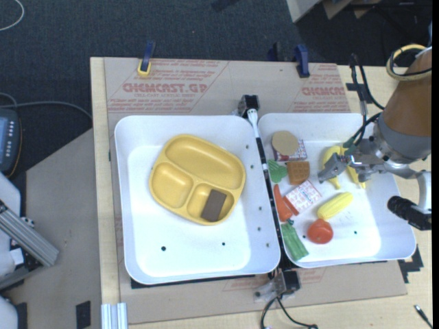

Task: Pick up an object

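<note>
From my station I saw the arm reach in from the right, and its claw hung low over the upper part of the right bin. I could not tell whether the claw was released or clenched, because the wrist and some yellow shapes crowded that spot. Nothing clearly sat between its tips.

The objects to pick lay in that right bin. A round tan disc sat near the top left corner, with a brown square piece just below it. A red-and-white patterned packet lay near the middle. A yellow corn cob rested just right of the packet, tilted, and a red tomato sat just below the cob. An orange carrot ran along the left wall, and a green piece lay below it at the lower left.

The left bin held a yellow divided tray, set at a slant. A dark brown block lay in the tray's lower right compartment. Both bins rested side by side on the table.
</note>
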`<state>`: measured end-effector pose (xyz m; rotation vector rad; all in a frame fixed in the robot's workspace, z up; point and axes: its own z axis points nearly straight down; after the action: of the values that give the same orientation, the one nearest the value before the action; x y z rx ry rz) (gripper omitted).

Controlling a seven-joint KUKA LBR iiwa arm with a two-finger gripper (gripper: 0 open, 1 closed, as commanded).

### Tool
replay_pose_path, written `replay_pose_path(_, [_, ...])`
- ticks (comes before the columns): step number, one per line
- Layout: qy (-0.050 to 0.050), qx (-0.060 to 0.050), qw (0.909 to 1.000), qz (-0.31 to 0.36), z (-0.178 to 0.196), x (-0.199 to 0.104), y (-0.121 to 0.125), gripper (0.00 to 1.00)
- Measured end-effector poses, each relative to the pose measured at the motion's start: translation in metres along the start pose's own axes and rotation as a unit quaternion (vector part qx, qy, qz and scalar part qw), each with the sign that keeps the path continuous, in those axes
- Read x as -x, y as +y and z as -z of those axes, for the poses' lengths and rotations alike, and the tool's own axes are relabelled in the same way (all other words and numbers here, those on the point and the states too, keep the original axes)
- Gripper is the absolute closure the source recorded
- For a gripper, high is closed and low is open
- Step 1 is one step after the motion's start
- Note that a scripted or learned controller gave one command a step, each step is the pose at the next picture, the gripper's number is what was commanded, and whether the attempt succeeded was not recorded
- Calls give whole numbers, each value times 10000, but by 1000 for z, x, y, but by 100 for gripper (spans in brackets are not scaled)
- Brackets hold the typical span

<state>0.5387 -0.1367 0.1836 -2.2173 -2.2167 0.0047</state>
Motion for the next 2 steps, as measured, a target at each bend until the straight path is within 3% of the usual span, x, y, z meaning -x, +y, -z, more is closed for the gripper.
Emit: replay_pose_path(2, [14,43,10000,-5,-97,-10,7,0])
